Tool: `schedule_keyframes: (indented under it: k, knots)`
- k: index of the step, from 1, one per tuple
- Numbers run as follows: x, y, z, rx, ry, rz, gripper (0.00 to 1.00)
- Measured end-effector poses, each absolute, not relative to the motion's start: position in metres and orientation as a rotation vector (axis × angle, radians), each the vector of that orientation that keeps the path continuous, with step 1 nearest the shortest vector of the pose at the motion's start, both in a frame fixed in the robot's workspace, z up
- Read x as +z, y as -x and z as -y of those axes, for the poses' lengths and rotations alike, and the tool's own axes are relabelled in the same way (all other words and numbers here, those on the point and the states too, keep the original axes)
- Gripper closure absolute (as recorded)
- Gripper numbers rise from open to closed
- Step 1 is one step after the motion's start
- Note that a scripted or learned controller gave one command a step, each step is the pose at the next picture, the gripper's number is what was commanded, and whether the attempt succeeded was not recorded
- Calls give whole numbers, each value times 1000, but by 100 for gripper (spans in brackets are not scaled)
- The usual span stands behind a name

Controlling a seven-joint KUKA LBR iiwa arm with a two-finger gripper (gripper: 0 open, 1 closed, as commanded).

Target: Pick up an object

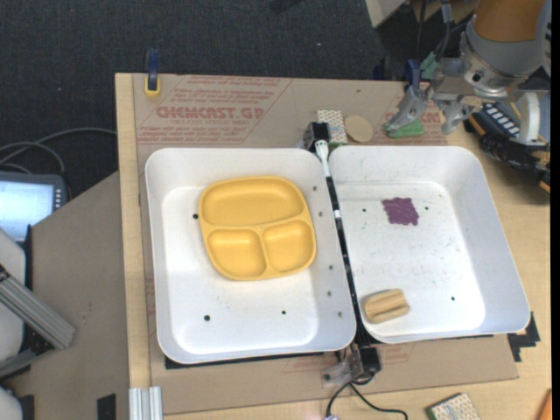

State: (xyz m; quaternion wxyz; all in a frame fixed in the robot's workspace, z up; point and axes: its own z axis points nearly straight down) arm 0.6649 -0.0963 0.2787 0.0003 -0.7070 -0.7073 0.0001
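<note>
We see two white bins side by side on the desk (pixel 219 103). The left bin (pixel 166 261) holds a yellow tray (pixel 257 227) with three compartments, one long one at the far side and two smaller ones nearer the camera; the tray lies flat, a little toward the bin's far half. The right bin (pixel 490 234) holds two things, well apart from each other. A small purple piece (pixel 401 210) lies flat toward the bin's far side. A tan block (pixel 386 305) rests near the bin's near left corner, just beside the wall that the two bins share.

The arm (pixel 507 16) comes in at the upper right, its orange band above the grey wrist. The gripper (pixel 429 112) hangs beyond the far rim of the right bin, over the desk rather than over either bin, and apart from all three things. Something green (pixel 404 129) shows at its tip, but we cannot tell whether it is part of the gripper or a thing beside it, and we cannot tell how the gripper stands.

A round tan disc (pixel 359 129) lies on the desk just beyond the bins, near the gripper's left.
</note>
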Motion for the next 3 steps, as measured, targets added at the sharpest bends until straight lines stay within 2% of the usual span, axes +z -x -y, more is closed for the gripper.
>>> schedule_keyframes:
  k: [1, 2, 3]
  knots:
    - [132, -663, 125, 13, 2218, 2211, 0]
    - [81, -636, 142, 9, 2219, 2213, 0]
    - [96, -639, 141, -2, 2225, 2221, 100]
